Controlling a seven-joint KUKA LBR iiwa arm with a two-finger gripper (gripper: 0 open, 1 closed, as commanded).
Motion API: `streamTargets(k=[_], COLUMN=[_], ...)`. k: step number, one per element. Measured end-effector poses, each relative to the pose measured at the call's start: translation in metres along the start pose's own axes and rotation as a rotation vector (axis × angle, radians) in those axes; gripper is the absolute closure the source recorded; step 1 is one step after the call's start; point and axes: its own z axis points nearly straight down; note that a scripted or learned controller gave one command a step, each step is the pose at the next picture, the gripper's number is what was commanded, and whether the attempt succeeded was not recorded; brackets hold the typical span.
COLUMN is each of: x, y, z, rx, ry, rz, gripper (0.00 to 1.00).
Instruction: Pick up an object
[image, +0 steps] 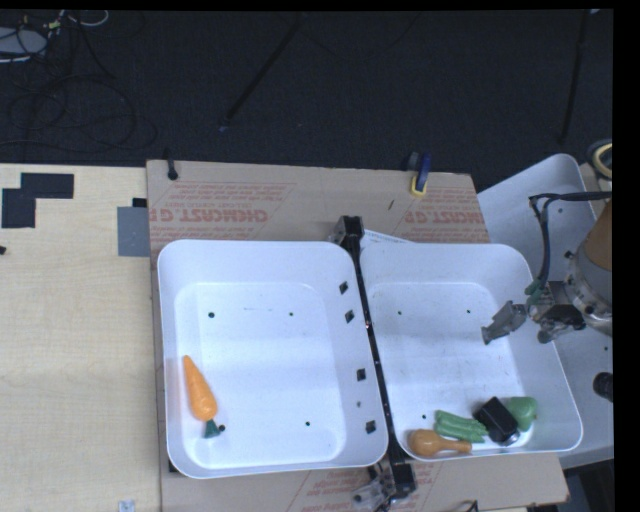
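Note:
An orange toy carrot (198, 389) with a small green top lies at the front left of the left bin (250, 268). At the front of the right bin (450, 268) sit a green pod-shaped toy (459, 426), a black block (497, 420), a rounder green toy (522, 408) and an orange-yellow pear-shaped toy (437, 443), all close together. My gripper (525, 325) hangs over the right side of the right bin, well behind that cluster. It is open, with nothing between its fingers.
A black divider (365, 345) runs between the two bins. Cardboard (300, 200) lies under the bins, with a blue and yellow clamp (420, 172) at its back edge. Cables (545, 235) hang by the arm at the right.

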Motion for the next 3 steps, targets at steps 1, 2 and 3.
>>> streamTargets(k=[1,2,3], x=[0.040,0.119,0.128], y=[0.003,0.014,0.120], z=[-0.159,-0.286,-0.317], rx=[-0.020,-0.018,-0.006], ry=[-0.004,-0.001,-0.003], rz=[-0.006,-0.010,-0.004], gripper=[0.00,0.00,0.00])
